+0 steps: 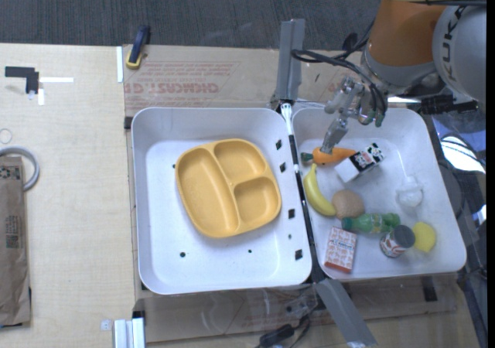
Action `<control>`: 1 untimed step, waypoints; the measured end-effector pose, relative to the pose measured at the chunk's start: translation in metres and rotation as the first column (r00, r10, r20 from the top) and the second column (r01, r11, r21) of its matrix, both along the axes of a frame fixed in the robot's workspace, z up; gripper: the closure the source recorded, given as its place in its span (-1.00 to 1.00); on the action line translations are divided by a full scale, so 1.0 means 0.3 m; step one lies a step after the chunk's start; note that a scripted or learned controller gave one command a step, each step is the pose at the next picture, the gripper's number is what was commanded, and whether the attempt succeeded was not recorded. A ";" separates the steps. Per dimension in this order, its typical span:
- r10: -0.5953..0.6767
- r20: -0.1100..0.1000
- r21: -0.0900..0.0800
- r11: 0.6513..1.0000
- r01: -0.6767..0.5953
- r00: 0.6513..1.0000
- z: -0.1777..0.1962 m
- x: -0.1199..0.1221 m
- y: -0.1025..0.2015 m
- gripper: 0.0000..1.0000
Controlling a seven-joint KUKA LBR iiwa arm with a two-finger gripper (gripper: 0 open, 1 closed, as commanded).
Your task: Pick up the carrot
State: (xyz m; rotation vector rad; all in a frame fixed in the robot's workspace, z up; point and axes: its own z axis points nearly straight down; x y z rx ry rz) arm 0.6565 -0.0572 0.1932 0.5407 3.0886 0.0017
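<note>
Gripper [338, 136] on the grey arm with its orange band hangs just above the small orange plastic carrot [334, 156], its fingers apart and nothing between them. That carrot lies in the right-hand shallow white bin [427, 136], near the wall it shares with the left bin, just beside a yellow toy banana [316, 192] and a black-and-white carton [360, 163]. It looks light, stiff and smooth, likely to slip; the thicker middle, across its width, seems the safest hold.

Grey arm [433, 22] reaching from right, hand [340, 134] pointing down
</note>
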 end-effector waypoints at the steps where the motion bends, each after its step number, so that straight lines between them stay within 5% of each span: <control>1: 0.330 -0.003 -0.001 0.944 -0.330 0.944 -0.310 -0.020 -0.129 -1.00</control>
